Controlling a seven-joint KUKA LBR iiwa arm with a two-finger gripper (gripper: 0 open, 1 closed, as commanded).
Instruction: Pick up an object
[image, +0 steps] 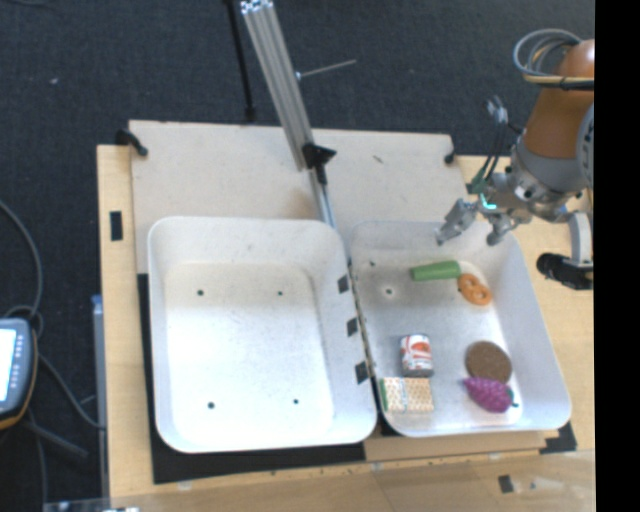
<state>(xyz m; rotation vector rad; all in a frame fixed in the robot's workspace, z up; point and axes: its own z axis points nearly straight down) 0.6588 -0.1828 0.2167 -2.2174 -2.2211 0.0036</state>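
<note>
Objects for picking all lay in the right-hand shallow white bin (535, 330). Nearest the camera sat a flat patterned green-and-white packet (408, 395) against the front wall, with a purple knobbly grape-like toy (489, 393) beside it. Just behind these stood a small red-and-white can (416, 354) and a round brown disc (488, 360). Farther back lay an orange ring-shaped toy (474, 290), touching or nearly touching a green cylindrical piece (435, 271).

That pairing looked like the main risk: a descent on either could knock the other aside or catch both, and the rounded pieces might roll out of a pinch.

Farthest back, the grey arm's hand (476, 223) hung over the bin's rear right corner, tilted down and inward, fingers spread and released, grasping nothing. The left white bin (170, 300) sat alongside on the tabletop (120, 300).
</note>
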